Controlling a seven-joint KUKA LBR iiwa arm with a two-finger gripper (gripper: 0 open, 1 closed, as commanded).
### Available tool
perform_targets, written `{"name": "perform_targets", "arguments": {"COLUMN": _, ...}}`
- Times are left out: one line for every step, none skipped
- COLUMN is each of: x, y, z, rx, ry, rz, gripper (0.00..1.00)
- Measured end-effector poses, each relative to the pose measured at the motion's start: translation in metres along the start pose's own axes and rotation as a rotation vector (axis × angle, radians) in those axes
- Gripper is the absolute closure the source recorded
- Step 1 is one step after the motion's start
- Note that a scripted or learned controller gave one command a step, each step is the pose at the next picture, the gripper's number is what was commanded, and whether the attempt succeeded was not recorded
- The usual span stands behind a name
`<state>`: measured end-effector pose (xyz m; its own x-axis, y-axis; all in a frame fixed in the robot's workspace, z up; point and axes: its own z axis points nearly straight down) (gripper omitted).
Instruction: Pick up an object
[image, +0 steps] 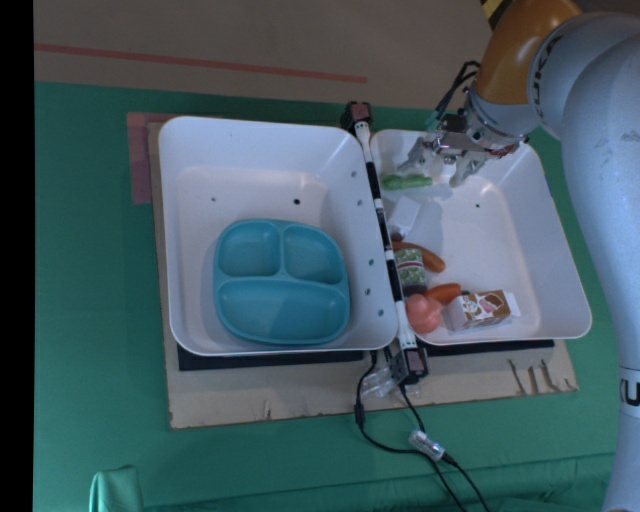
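In the left bin, teal divided plate, right bin with toy food, gripper spread open, empty.

Arm — cut off, right edge

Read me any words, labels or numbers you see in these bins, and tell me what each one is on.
No text can be read.
Small carton in the right bin: brown printed panel, too blurred to read.
Small can by the divider: green label, too small to read.
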<state>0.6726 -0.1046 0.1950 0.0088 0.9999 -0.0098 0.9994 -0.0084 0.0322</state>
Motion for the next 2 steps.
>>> {"name": "perform_targets", "arguments": {"x": -0.045, "y": 0.03, "z": -0.023, "rx": 0.03, "ry": 0.01, "rz": -0.005, "gripper": 0.0}}
{"name": "perform_targets", "arguments": {"x": -0.078, "y": 0.032, "z": -0.059, "rx": 0.017, "ry": 0.003, "rz": -0.002, "gripper": 0.0}}
